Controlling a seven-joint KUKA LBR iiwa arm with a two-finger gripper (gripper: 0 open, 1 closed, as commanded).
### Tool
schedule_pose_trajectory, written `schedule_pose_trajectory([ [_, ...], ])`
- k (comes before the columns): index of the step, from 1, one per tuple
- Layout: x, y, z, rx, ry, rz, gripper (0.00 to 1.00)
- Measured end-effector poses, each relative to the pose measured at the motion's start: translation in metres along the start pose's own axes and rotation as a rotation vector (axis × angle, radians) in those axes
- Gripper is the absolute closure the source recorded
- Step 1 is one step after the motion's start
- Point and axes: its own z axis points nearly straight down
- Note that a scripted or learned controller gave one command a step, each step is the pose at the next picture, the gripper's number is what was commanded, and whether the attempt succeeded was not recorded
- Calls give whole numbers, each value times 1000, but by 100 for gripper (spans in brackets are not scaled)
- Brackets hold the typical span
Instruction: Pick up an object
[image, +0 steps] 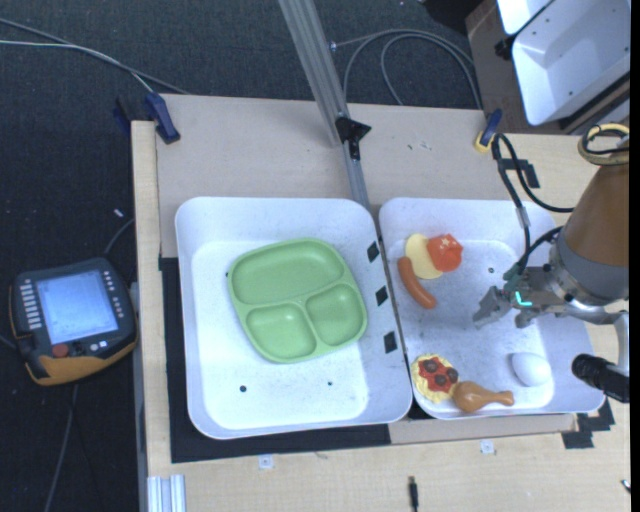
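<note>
Right bin, centre: several toy foods lie here, any of which could be the object to pick up.
White egg (529, 369): near the right bin's front right corner, just below the tool and closest to it; it looks like the likeliest target, though that is a judgement.
Drumstick (480, 397): along the front edge, its thick end touching the pizza slice (434, 374), which sits in the front left corner.
Sausage (416, 283): slanted beside the left wall, towards the back.
Red and yellow pieces (434, 254): a red lump resting against a pale yellow one, at the back left, touching the sausage's upper end.
Tool (496, 306): low over the middle of the right bin (480, 215), its dark fingers pointing left; nothing lies between them. Whether they are spread or closed I cannot tell at this size.
Arm (600, 235): enters from the right edge, grey wrist under a brownish-orange band, with a small green light near the tool.
Why so placed: the foods lie loose and apart, probably so a two-finger grasp can reach one alone.
Left bin (200, 330): holds a green three-compartment plate (297, 299), turned at a slant near its middle.
Worktop (250, 150): pale wood, both bins side by side at its front.
Pendant (70, 320): off the worktop's left edge, screen lit; no text readable.
</note>
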Motion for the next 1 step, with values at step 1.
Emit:
schedule_pose_trajectory([
  [1,0,1,-1,-2,0,0,0],
])
